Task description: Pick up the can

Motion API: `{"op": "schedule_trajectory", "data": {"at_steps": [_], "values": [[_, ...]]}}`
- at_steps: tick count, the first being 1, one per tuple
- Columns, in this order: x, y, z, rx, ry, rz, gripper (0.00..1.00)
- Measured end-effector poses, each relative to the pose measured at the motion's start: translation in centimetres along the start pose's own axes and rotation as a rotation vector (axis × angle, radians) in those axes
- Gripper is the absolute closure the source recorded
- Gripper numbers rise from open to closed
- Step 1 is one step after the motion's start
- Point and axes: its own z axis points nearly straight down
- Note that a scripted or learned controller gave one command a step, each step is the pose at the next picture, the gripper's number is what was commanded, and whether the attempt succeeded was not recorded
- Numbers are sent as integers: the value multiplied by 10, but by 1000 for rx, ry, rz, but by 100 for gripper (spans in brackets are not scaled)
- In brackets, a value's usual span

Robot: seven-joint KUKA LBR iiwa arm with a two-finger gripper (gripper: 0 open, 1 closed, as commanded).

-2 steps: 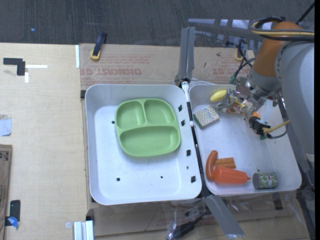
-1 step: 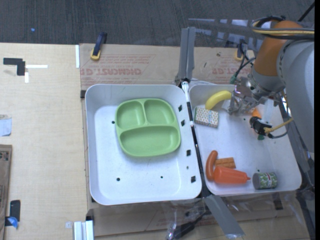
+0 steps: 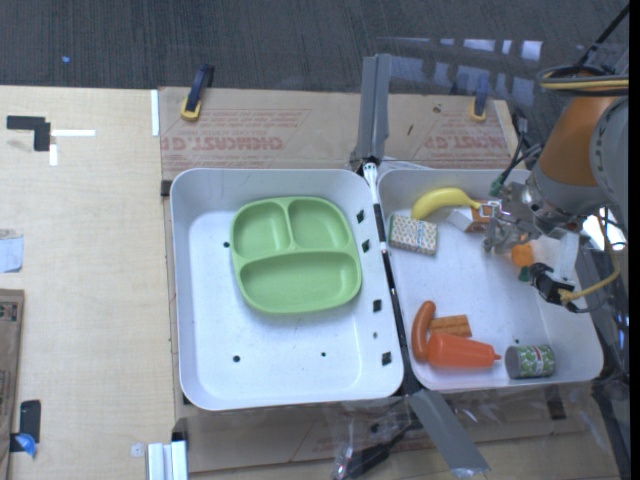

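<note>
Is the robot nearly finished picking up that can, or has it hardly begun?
Hardly begun, by the look of it. Done: nothing visible; the can lies on its side in the near right corner of the right bin. In hand: the gripper sits over that bin's far side, near the banana, well away from the can. Left: moving over the can, closing on it and lifting.
</note>
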Motion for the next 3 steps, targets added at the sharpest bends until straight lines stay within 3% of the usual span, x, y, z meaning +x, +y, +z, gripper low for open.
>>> {"op": "schedule_trajectory", "data": {"at_steps": [1, 2, 3], "values": [[-6, -36, -7, 2, 0, 36, 100], [18, -96, -20, 2, 1, -15, 100], [18, -96, -20, 2, 1, -14, 0]]}}
